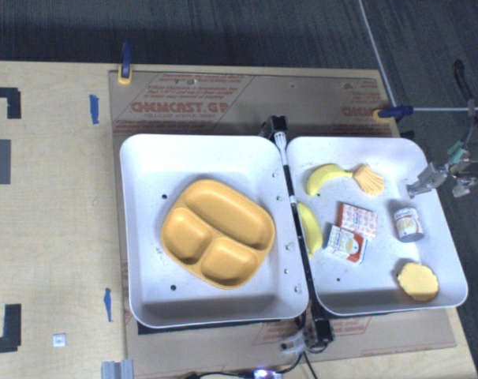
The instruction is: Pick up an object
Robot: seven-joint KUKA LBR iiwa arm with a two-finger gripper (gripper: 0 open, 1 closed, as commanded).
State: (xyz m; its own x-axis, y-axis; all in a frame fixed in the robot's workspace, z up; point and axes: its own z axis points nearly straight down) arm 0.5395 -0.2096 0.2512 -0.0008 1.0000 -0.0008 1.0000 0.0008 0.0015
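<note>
The right bin [457,279] holds several small items. A yellow banana [328,178] lies near its far left corner, and a second banana [308,227] runs along its left wall. Beside the first banana sits an orange ridged wedge [370,180]. Two small cartons lie mid-bin: a red-and-white patterned one [357,219] and a white one with red and yellow print [346,245], touching each other. A small can [408,223] stands upright toward the right. A round yellow piece [417,281] rests at the near right corner.
The left bin [132,212] holds a yellow divided plate [217,232] that takes up most of its floor. A grey metal fixture with wires [440,174] hangs over the right bin's far right rim. A thin rod [373,46] slants across the back.
</note>
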